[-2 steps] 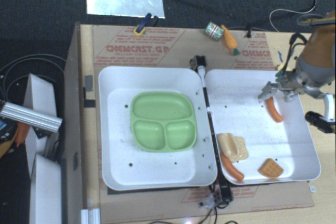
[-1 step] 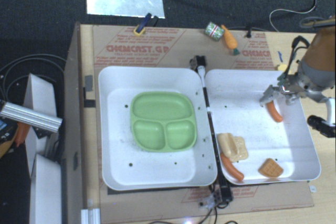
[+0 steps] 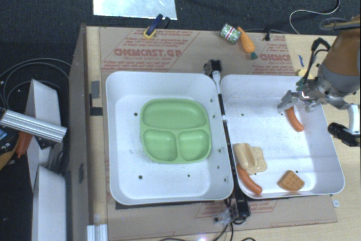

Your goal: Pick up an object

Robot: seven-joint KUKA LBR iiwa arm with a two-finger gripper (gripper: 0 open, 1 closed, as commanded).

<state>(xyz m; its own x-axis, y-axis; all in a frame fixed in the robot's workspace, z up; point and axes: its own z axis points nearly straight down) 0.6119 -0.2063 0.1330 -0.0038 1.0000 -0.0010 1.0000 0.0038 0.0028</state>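
Overhead, two shallow white bins sit side by side on a cardboard-covered bench. A green divided plate [image 3: 175, 130] with three compartments lies in the middle of the left bin [image 3: 121, 99]. The right bin [image 3: 259, 93] holds four toy food pieces. An orange hot dog sausage [image 3: 294, 119] lies tilted near the bin's far right side. A pale tan piece shaped like bread or cheese [image 3: 251, 157] rests by the near left wall, and a second orange-red sausage [image 3: 249, 180] lies just beside it, toward the front edge. A small waffle-like cracker [image 3: 290, 180] sits near the front right, apart from the others.

The grey arm [image 3: 344, 62] with its orange band reaches in from the right, and the gripper [image 3: 294, 100] hangs at the far right part of the right bin, directly above the upper end of the tilted sausage. Its fingers appear spread, one pointing left toward the bin floor, and nothing is seen pinched between them; whether a fingertip touches the sausage cannot be told.

Beyond the bins, on the cardboard, lie a toy carrot [image 3: 247, 42] and a small green can [image 3: 230, 33] touching each other, and a yellow-and-blue clamp [image 3: 153, 26] farther left.
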